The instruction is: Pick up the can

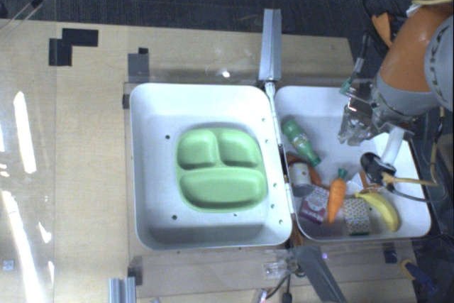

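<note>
Along the near rim of the right shallow white bin [418,229], the things lie crowded together. The can [358,216], a short pale cylinder with a printed label, sits against that near wall. It is wedged between the orange carrot with a green top [335,199] on its left and the yellow banana [381,210] on its right, touching or nearly touching both, so little room is left on either side. Left of the carrot lies a small purple and white container [313,205], its kind unclear. Just beyond that is a small red and white bottle [299,172], close to the wall between the bins.

Farther back, a green plastic bottle [301,142] lies slanted beside that dividing wall. The far half of the bin floor is bare white, giving open room. The gripper [352,128] hangs over this bare part, well apart from the can and touching nothing. Whether it is open or closed cannot be told.

The left white bin [142,174] bears a light green divided tray [220,168] at its middle, with bare floor all round.
</note>
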Available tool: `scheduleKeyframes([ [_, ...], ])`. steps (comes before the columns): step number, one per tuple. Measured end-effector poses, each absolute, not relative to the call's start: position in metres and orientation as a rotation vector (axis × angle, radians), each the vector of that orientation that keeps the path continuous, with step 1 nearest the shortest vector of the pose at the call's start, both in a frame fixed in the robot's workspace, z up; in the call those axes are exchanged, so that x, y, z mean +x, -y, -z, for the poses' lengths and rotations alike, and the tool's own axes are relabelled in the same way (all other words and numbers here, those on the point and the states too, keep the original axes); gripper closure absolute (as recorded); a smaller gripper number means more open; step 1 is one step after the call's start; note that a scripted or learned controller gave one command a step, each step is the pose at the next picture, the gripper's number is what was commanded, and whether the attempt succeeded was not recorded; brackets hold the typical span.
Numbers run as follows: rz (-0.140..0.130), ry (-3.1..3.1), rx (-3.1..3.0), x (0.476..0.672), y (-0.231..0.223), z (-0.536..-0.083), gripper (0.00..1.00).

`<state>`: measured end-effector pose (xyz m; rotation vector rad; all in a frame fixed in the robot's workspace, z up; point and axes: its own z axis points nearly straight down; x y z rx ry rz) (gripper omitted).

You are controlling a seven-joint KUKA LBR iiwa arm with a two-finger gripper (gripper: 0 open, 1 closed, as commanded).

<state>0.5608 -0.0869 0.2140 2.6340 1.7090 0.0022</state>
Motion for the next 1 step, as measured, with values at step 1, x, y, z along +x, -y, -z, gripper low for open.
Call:
scheduleKeyframes([
  [1, -0.002, -1.71, 2.633, 0.5609, 0.0867, -0.214, 0.0],
])
